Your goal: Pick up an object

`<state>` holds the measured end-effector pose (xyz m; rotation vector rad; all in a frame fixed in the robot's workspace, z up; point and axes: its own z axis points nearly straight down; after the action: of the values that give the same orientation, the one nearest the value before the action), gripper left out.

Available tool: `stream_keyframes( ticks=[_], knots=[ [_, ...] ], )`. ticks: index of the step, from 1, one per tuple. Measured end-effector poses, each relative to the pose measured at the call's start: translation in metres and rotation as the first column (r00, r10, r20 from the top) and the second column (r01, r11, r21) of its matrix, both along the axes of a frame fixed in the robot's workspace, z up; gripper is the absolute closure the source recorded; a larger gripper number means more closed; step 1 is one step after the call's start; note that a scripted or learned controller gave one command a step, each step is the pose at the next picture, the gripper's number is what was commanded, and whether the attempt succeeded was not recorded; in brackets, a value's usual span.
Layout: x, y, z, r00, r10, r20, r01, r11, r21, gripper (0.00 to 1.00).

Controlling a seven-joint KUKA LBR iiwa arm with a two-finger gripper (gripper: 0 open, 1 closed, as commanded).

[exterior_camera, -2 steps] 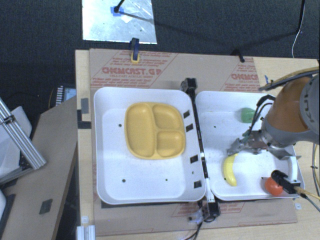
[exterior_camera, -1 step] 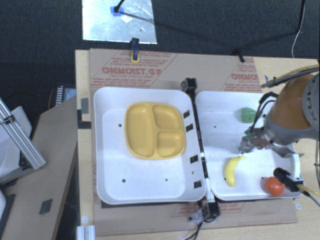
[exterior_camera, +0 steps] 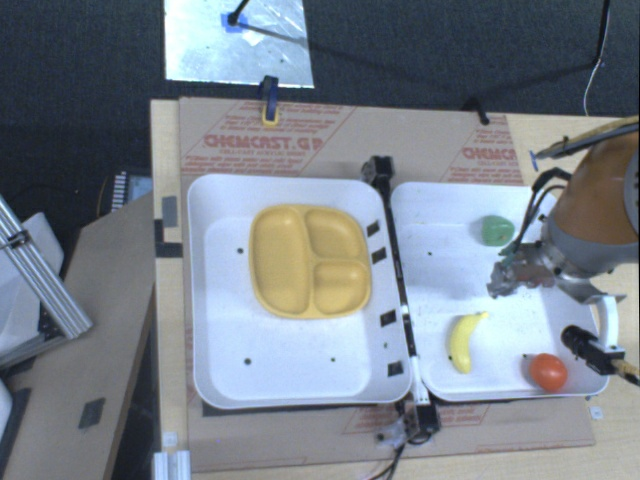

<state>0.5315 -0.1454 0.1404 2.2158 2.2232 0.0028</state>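
In the right bin (exterior_camera: 440,218) lie a yellow banana (exterior_camera: 462,341) near the front, a green round fruit (exterior_camera: 497,230) toward the back, and a red-orange tomato-like fruit (exterior_camera: 547,371) at the front right corner. My gripper (exterior_camera: 512,276) hangs over the right bin's middle right, between the green fruit and the banana, with nothing visible between its fingers. The grey arm with its orange band (exterior_camera: 600,203) reaches in from the right.
The left bin (exterior_camera: 225,358) holds a yellow three-compartment plate (exterior_camera: 307,260). A black divider with clips (exterior_camera: 390,268) runs between the bins. Cardboard (exterior_camera: 330,133) lies under both bins, and a foil sheet (exterior_camera: 238,28) lies beyond the bench.
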Motion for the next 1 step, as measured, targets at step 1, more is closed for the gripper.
stream_keyframes(
  ticks=[1],
  knots=[
    [-0.0053,0.0071,0.0548,1.0,0.001,0.003,-0.001,1.0,-0.001,1.0]
  ],
)
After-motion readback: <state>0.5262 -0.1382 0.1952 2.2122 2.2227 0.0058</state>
